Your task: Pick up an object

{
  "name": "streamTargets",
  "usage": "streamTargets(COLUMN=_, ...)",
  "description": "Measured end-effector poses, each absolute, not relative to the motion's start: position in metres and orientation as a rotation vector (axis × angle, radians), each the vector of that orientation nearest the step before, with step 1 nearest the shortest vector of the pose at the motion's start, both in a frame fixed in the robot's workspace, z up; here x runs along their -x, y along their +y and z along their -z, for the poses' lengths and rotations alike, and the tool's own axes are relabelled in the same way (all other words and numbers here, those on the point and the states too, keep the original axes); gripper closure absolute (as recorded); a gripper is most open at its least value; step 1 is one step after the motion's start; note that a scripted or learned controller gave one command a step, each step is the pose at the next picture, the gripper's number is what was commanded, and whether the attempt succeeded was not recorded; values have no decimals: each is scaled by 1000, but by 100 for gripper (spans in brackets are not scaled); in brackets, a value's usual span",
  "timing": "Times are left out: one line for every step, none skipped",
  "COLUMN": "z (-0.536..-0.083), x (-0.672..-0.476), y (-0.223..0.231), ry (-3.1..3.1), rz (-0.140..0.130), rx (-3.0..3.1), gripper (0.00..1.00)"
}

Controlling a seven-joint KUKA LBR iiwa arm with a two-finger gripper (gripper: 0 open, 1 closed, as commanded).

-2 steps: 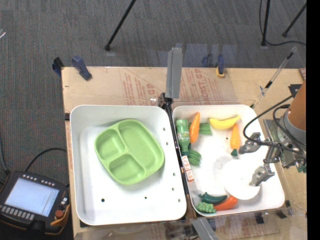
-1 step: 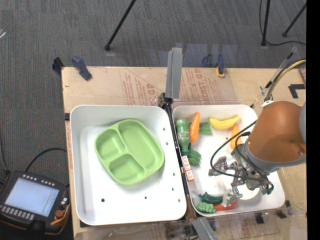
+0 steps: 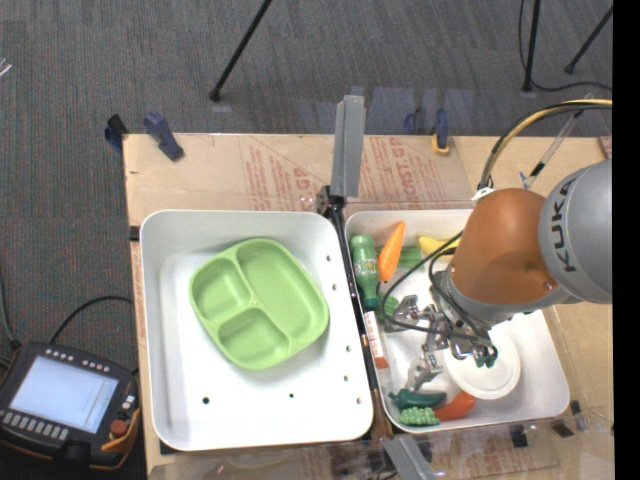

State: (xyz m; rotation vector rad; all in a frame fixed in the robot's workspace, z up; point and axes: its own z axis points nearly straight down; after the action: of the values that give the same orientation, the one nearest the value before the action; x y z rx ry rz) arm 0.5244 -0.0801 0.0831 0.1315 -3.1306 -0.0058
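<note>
Gripper [image 3: 432, 360] is low in the right bin [image 3: 545, 343], above the clutter at its front. Can't tell jaw state, linkage too tangled from this angle, nothing visibly between them.

Candidates: dark green piece [image 3: 418, 400] and red-orange piece [image 3: 456, 406] just below the tip, white round dish [image 3: 487, 373] just beside it on the right. Carrot [image 3: 391, 251] and green bottle [image 3: 365, 268] sit further back by the divider.

Risks imo:
- items packed close, so it may pinch two or knock one away
- dish rim could deflect the tip
- small pieces near the front wall, likely empty close

Green tray [image 3: 260, 301] in the left bin [image 3: 160, 268] is well apart, no issue.
</note>
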Motion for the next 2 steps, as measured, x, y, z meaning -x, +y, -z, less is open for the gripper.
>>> streamTargets(z=-85, x=-561, y=-80, ry=-3114, rz=4, rx=-378, gripper=0)
streamTargets(z=-84, x=-602, y=-81, ry=-3121, rz=5, rx=-313, gripper=0)
